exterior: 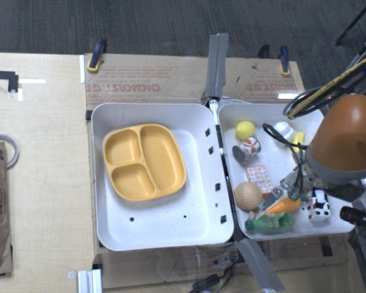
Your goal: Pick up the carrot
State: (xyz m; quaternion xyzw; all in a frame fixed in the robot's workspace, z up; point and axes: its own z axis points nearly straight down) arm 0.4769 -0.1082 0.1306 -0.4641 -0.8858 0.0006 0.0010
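Looming highest over the bench, the arm (344,136) comes in from the right and bends down over the right bin (274,110), its orange band covering that bin's far-right part. It seems to be there because the carrot lies just below its wrist.

Next in size, the left bin (152,234) holds a yellow plate (144,162) with three sections, lying flat and well apart from the work. The right bin is crowded, and that probably decides the approach: a tan ball (247,195) sits just left of the carrot, a green item (269,224) lies against its near side, and a small cow toy (319,207) stands just to its right.

The carrot (279,207) lies flat near the front of the right bin. Its long axis runs roughly left to right, rising slightly toward the right. The narrow end appears to point left toward the tan ball, and the thicker end lies under the gripper (291,191).

The gripper hangs at the carrot's right end, very close or touching. Cables and the wrist hide it, so I cannot tell whether it is open or closed, nor whether it has the carrot.
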